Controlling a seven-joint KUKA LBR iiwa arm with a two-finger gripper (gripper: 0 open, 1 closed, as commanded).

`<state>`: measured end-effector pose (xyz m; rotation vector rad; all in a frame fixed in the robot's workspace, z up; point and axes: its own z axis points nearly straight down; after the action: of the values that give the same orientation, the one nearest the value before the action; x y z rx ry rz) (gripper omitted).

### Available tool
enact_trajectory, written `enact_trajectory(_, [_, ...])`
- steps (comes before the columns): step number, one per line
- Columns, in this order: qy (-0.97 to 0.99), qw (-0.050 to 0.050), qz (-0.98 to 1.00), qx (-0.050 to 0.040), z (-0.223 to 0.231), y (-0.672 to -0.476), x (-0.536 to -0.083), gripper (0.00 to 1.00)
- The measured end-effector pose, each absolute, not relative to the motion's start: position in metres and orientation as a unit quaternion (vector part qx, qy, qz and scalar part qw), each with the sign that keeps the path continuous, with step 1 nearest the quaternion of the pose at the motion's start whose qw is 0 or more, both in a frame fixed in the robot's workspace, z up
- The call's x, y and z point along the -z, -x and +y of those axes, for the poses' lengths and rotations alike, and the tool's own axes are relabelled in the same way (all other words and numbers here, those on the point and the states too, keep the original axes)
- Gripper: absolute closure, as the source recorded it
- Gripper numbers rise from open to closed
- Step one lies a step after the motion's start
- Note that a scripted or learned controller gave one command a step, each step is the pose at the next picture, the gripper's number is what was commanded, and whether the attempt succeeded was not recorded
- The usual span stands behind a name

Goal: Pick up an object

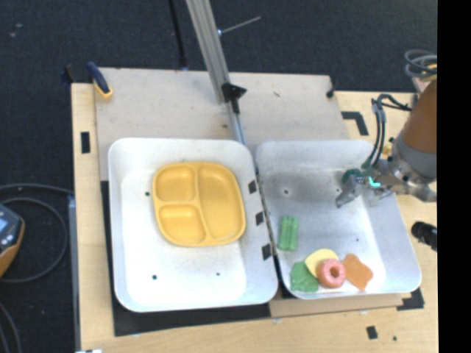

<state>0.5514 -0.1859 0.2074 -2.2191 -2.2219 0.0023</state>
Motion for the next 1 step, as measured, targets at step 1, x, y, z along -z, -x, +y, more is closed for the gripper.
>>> enact_trajectory(1, [0.707,-0.001,-0.708,0.0001,-0.1860,-0.5522,-0.2087,0.00])
